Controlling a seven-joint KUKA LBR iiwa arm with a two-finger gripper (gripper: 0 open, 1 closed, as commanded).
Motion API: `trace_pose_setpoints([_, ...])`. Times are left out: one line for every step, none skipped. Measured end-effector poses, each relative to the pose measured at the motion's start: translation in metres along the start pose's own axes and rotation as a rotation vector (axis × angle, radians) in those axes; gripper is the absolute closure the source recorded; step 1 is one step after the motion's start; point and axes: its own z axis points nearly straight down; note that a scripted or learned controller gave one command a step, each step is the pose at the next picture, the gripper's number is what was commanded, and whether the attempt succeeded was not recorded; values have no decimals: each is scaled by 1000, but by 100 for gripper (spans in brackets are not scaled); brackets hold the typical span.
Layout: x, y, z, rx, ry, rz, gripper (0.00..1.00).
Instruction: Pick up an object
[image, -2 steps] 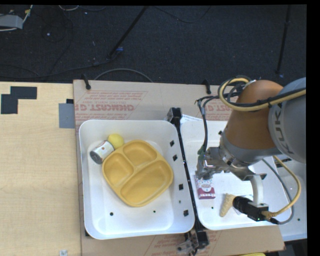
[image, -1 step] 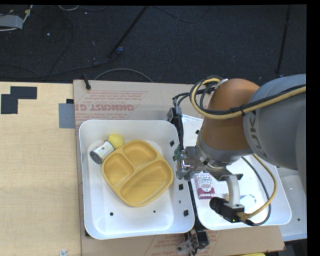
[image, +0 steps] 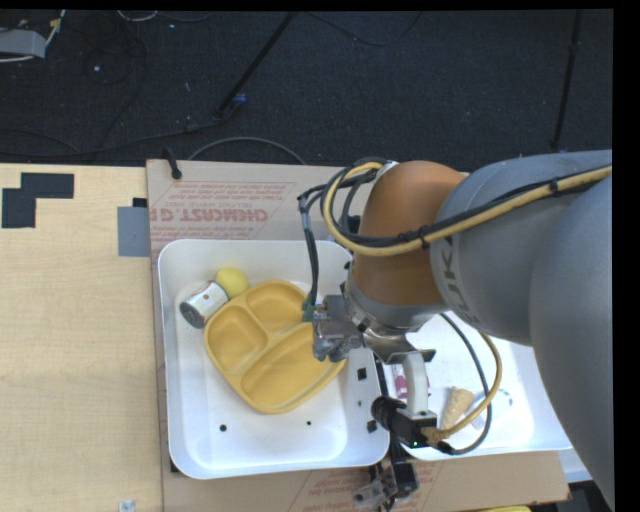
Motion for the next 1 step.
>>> trace_pose_setpoints([-2, 0, -1, -1, -1, 4, 0])
